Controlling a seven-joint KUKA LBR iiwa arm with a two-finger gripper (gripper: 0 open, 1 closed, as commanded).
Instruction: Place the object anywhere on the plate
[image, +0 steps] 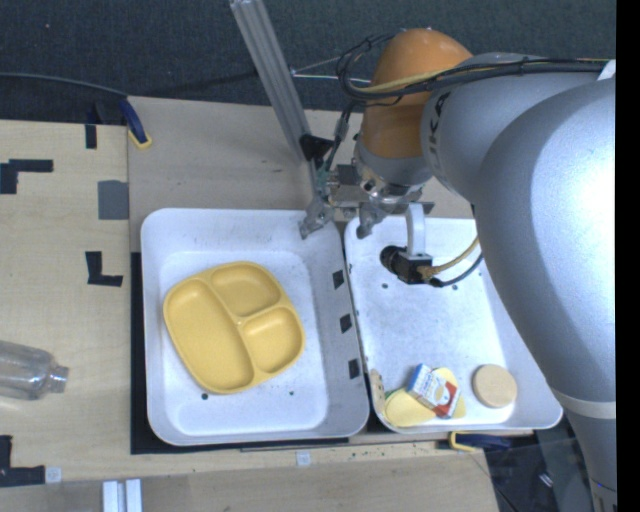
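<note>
Wood-toned table (60, 230) underneath, marked with black tape pieces (100, 268); dark carpeted floor (100, 40) beyond its far edge. Two shallow white bins side by side on it: left bin (150, 240) and right bin (430, 330), walls touching along the middle.

Grey arm (540, 200) bulking in from the view's right, orange band (410, 70) above the wrist. Claw (385, 215) poised over the far end of the right bin, near the shared wall. Impossible to tell whether released or clenched: tip too cluttered with brackets and cable. Nothing visibly gripped. Small black part (400, 265) with a cable loop just on the near side of the claw; what it is stays unclear.

One yellow plate (233, 325), three compartments, flat in the left bin, toward the view's lower left from the claw and well apart from it.

Three small things at the near end of the right bin, well apart from the claw: one small carton (435, 390) in white, red and blue, leaning on one pale yellow piece (403, 408) of unclear shape, and one round tan disc (494, 386) just beside them.

One silver rail (272, 75) slanting down to the claw's left, upper end cut off by the frame. One clear bottle (25, 370) lying at the view's far left, partly cut off.
</note>
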